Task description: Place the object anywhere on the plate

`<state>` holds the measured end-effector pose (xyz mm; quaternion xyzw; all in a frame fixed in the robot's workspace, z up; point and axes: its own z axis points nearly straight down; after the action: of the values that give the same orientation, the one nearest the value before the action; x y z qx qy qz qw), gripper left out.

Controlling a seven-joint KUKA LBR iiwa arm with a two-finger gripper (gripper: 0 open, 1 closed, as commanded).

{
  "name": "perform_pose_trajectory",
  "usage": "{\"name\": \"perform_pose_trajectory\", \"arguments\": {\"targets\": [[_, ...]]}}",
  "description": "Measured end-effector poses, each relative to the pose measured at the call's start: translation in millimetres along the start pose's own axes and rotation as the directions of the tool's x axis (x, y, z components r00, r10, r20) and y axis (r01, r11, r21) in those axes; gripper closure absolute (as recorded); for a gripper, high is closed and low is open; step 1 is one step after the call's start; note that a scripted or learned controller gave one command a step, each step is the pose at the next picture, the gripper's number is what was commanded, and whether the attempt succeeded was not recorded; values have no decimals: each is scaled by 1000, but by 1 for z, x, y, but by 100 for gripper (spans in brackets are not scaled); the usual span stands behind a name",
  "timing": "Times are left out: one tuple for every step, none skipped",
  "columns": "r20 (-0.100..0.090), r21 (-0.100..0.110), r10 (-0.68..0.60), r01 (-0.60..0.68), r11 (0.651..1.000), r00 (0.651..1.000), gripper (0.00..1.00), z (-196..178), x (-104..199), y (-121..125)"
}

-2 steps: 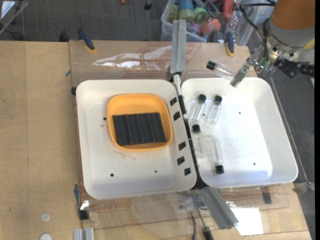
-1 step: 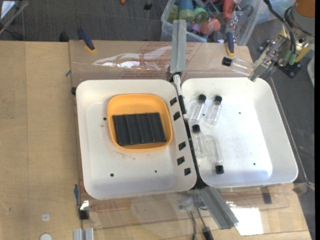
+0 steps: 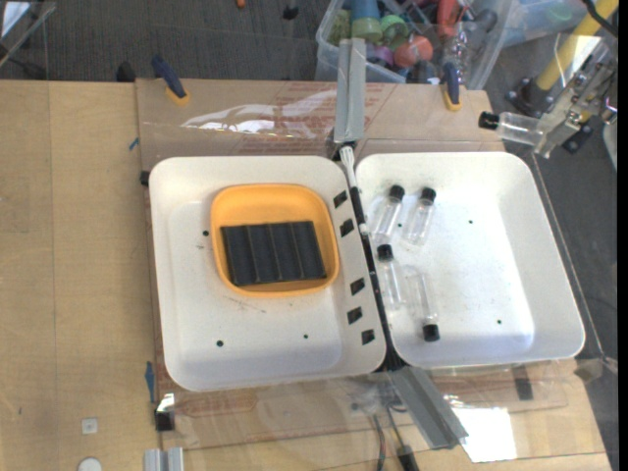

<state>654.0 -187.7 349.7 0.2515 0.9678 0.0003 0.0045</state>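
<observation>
On the orange plate [image 3: 275, 196] in the left bin [image 3: 186, 361]: a black ridged block [image 3: 273, 253], lying flat with about five ribs. It sits slightly toward the plate's near side and is fully inside the rim. So the task's thing is resting on the plate, touching nothing else.

Gripper [image 3: 512, 124]: what looks like it sits off the far right corner of the right bin [image 3: 549, 263], above the floor and well apart from the plate and block. Nothing is visibly held. How wide it stands, I cannot tell (the hardware there is small and cluttered against the background).

Right bin holds four clear vials with black caps. Two are side by side near the far left part [image 3: 391, 214] [image 3: 423, 219]. A third [image 3: 390, 275] is near the divider, and a fourth [image 3: 420, 307] is just beside it toward the near edge, all lying down.

A row of small black tabs [image 3: 351, 258] runs along the seam between the bins.

Bench [image 3: 59, 263] is bare wood on the left. Blue clamps [image 3: 172, 84] [image 3: 451, 91] stand at the back edge, with a clear tub of coloured toys [image 3: 422, 18] behind.
</observation>
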Motion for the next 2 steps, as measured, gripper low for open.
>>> {"name": "perform_pose_trajectory", "arguments": {"targets": [[2, 0, -370, 370, 929, 929, 100, -88, -12, -31], [3, -1, -589, 589, 808, 808, 100, -87, -20, -28]]}}
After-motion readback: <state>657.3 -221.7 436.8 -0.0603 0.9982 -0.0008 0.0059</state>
